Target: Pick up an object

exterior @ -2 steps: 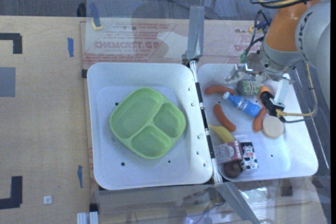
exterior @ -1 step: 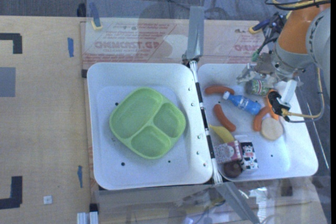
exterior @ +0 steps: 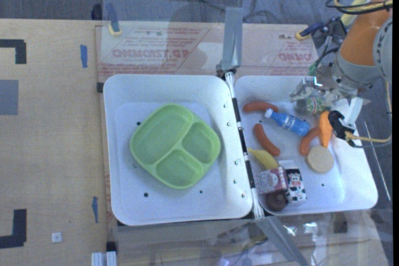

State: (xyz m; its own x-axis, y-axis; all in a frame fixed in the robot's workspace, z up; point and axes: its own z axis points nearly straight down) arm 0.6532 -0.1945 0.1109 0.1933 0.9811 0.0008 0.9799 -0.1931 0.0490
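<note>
Red printing runs across the clear plastic sheet lying on the bench behind the two bins — it appears mirrored or upside down, and no word of it can be made out with certainty. A second patch of red print sits on the sheet's right part, equally unreadable. The small carton carries a printed design too small to read.

Right bin has the pickable stuff: blue bottle lying tilted at center, two sausages at 11 and 9 o'clock of it, orange carrot at 3, round cracker at 5, banana and small cartons around 6.
</note>
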